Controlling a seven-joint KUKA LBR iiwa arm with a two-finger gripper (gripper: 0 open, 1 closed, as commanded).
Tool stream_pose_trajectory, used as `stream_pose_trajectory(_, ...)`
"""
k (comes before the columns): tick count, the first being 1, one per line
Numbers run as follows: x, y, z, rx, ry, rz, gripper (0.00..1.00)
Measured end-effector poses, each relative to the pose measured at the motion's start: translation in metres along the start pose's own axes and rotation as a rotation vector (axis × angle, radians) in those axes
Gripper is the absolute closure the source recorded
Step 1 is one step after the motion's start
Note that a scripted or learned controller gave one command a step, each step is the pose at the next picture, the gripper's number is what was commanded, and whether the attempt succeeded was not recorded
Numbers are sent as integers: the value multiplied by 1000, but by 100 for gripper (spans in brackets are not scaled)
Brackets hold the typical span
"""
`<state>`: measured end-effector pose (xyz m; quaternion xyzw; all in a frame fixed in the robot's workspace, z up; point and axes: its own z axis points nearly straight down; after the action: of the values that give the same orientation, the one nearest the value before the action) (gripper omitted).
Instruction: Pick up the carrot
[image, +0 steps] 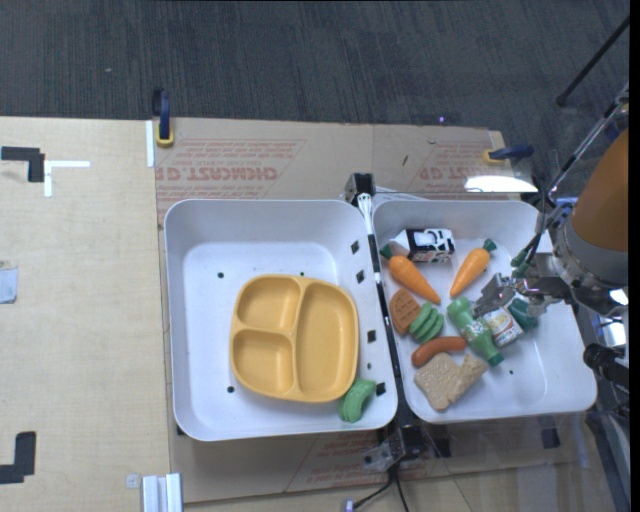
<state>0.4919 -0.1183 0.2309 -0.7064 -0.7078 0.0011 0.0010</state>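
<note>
my arm: grey with the orange band, coming in from the right edge of the frame, hanging over the right side of the right shallow white plastic bin

my gripper: the two-finger metal gripper sits mid-right in the frame, low over the right bin's clutter. honestly can't tell if the fingers are apart or together from this angle, and I see nothing clearly between them

carrots: there are two. one orange toy carrot with a green top lies slanted in the upper left part of the right bin, just below the small black-and-white carton. the other orange toy carrot lies slanted up toward the upper right, just left of my gripper, green tip pointing to the bin's top edge

near my gripper: a green plastic bottle with a label right under the fingertips, looks touching or close to it, hard to say

other stuff in right bin: brown cookie-ish piece, green ridged veggie, red-orange sausage, tan slice of toy bread at the bottom

left bin: the left shallow white plastic bin holds a yellow three-compartment plate in the middle, with a green toy pepper-like piece just beside the plate's lower right corner

bench: cardboard sheet under both bins, on a light wood top
</note>
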Motion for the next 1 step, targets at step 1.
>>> stream_pose_trajectory(1, 6, 81, 95, 1, -1, 120, 0)
